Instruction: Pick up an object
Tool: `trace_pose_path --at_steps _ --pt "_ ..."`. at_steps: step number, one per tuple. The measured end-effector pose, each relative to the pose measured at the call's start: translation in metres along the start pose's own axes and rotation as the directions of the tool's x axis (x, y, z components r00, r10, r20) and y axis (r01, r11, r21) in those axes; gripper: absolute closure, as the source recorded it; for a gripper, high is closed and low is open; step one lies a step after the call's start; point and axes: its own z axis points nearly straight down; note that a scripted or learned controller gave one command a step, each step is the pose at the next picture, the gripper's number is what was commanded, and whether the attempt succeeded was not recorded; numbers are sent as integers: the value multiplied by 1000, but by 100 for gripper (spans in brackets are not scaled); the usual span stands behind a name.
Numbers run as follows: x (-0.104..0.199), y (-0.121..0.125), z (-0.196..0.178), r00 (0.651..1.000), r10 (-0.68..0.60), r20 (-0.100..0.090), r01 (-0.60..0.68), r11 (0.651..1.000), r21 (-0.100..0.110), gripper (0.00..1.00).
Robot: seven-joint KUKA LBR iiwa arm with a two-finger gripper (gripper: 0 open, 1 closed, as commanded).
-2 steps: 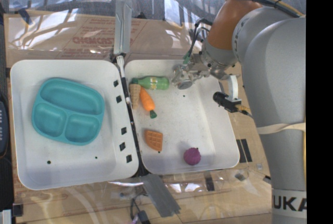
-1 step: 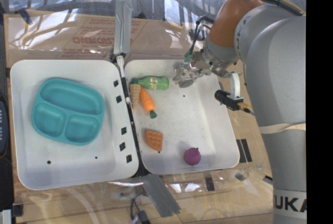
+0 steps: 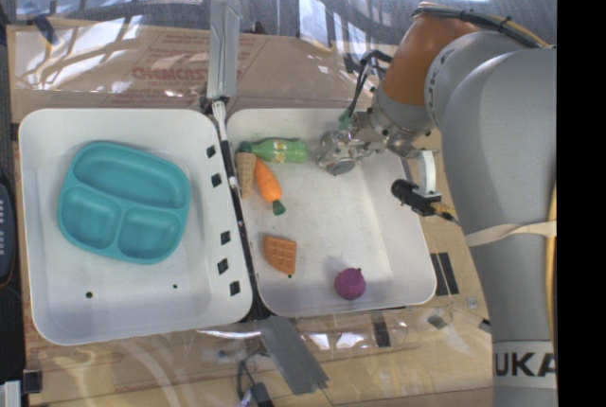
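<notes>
On the table, the grey arm (image 3: 492, 159) reaches over the right bin (image 3: 398, 254), its end effector (image 3: 336, 152), grip state impossible to tell, just beside the green bottle (image 3: 276, 150), above the carrot (image 3: 268, 183), waffle (image 3: 279, 255) and purple ball (image 3: 349, 283).

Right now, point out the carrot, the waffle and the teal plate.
carrot (image 3: 268, 183): camera view, middle of its orange body.
waffle (image 3: 279, 255): camera view, centre of its face.
teal plate (image 3: 76, 170): camera view, upper left rim.
</notes>
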Motion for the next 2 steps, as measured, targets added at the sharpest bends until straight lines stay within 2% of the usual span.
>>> trace_pose_path --at_steps 2 --pt "2 1 -21 1000 -11 2 11 1000 0 100"
